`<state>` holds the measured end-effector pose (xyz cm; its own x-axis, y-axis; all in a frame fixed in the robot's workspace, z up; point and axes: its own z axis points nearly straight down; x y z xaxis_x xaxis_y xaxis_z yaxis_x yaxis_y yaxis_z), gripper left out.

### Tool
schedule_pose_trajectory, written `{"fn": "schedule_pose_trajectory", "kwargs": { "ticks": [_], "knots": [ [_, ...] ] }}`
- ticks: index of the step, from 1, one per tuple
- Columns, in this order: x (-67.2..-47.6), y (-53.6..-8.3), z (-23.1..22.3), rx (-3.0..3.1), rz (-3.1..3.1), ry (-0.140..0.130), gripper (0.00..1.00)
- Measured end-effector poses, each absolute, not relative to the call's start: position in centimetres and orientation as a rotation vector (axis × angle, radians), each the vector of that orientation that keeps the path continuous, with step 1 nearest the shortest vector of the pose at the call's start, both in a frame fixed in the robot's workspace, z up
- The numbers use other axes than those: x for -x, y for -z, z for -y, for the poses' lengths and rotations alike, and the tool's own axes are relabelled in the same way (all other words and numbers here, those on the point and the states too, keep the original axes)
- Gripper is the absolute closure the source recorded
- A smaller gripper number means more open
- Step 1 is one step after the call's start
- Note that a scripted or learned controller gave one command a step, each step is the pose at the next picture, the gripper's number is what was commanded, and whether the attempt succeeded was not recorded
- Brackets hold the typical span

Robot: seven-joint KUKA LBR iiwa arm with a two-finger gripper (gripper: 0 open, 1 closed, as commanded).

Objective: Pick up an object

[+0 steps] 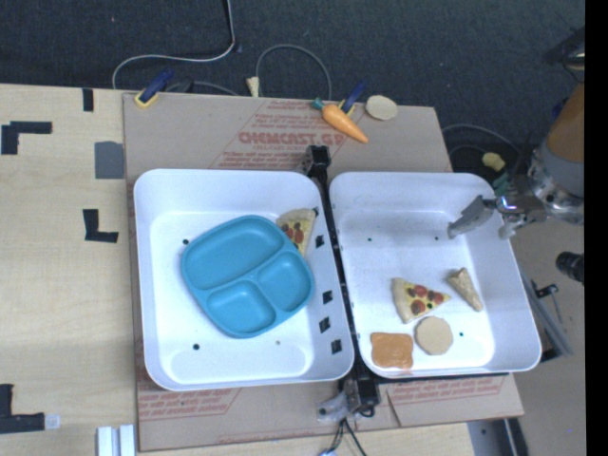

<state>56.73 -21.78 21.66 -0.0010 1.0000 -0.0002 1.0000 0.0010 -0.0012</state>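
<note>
Arm low over right bin's [380,190] far-right rim, hand [472,218] state unclear.

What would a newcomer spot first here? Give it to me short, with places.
The blue tray in the left bin stands out most, with a pizza slice tucked at its upper right edge. Next come the toy foods low in the right bin, among them another pizza slice. The carrot lies outside, above the bins.
</note>
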Motion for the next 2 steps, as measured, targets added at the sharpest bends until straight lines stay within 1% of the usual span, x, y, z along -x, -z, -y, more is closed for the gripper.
{"fn": "schedule_pose_trajectory", "kwargs": {
  "ticks": [1, 2],
  "knots": [
    [-54.2, -8.4, 22.3, 2.220, 2.219, -0.006, 0.00],
    [-54.5, -10.2, 22.4, 2.222, 2.224, 0.000, 1.00]
  ]
}}
